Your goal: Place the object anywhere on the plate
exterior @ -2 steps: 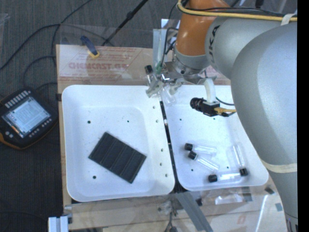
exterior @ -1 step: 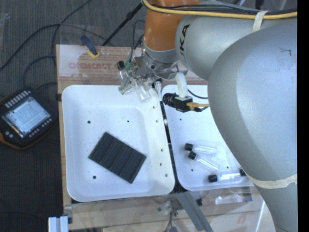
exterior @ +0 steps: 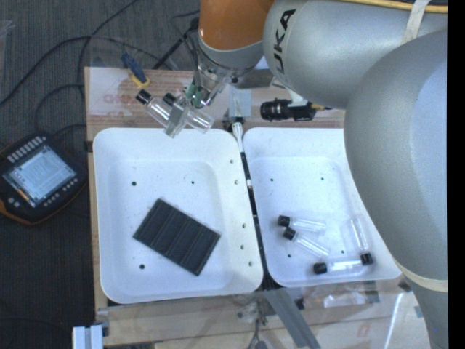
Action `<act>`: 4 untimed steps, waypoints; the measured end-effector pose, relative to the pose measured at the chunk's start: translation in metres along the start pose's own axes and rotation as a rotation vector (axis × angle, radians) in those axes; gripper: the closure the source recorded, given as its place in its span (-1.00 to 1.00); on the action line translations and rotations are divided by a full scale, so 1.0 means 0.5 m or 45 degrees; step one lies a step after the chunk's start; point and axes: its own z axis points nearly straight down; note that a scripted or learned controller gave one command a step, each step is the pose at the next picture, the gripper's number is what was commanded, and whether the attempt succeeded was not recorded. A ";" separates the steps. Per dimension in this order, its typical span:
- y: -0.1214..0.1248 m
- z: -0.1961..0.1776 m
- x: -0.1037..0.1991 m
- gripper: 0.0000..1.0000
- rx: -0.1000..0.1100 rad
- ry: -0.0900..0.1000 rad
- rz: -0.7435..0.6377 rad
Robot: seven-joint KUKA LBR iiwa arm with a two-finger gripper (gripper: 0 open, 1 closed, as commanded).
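The dark ribbed plate [exterior: 176,236] lies flat on the floor of the left bin [exterior: 116,195], turned askew to the bin's walls. Well beyond the plate, over that bin's far rim, hangs the gripper [exterior: 190,107], under the orange band of the arm [exterior: 349,42] that comes in from the right.

Two clear tubes [exterior: 155,106] with black caps sit bunched right at the gripper's tip, as far from the plate as the claw itself. They overlap the claw so closely that I cannot tell whether it is parted, closed, or clamped on one of them.

To the right of the plate, across the bins' meeting rims, four loose tubes [exterior: 305,225] of the same kind lie on the floor of the right bin [exterior: 290,173]. Two are side by side at about the plate's level, one is a little nearer the camera than the plate, and one stands off toward the bin's right wall — partly under the arm's grey bulk. None of them touches the plate.

Left of the plate, outside the bin on the dark floor, rests a control pendant [exterior: 36,174] with a lit screen.
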 end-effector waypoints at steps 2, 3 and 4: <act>0.090 -0.320 0.100 1.00 0.001 -0.002 -0.304; 0.093 -0.336 0.098 1.00 0.002 -0.004 -0.302; 0.096 -0.350 0.096 1.00 0.004 -0.004 -0.301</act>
